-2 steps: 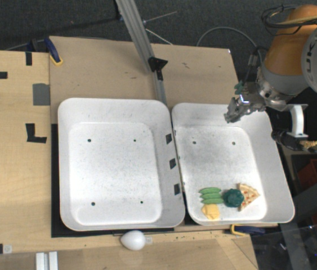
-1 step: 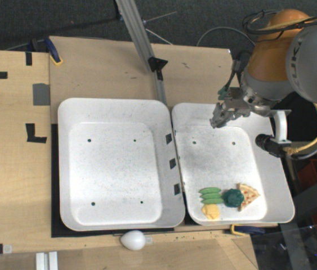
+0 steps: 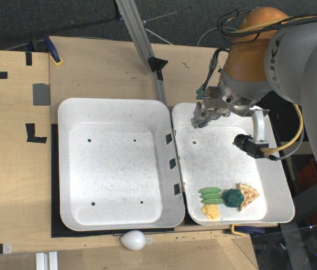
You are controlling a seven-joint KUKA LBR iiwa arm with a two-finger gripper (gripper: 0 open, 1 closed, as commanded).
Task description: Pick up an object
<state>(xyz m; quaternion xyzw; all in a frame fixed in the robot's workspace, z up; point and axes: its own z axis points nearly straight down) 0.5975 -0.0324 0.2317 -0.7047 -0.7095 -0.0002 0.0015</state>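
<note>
My gripper (image 3: 199, 121) hangs over the far left corner of the right bin (image 3: 226, 156), its dark fingers pointing down. Nothing shows between them, and the slant hides whether they are apart. At the near end of that bin lie a green pea pod (image 3: 210, 193), a yellow piece (image 3: 210, 210), a dark green round object (image 3: 234, 198) and an orange-and-cream wedge (image 3: 249, 194), clustered together. They sit well below the gripper in the camera view, none touching it.
The left bin (image 3: 113, 162) lies beside the right one. A white egg-shaped object (image 3: 133, 240) rests on the bench in front of the left bin. A grey metal post (image 3: 141, 38) slants across the back. Cables loop near the wrist.
</note>
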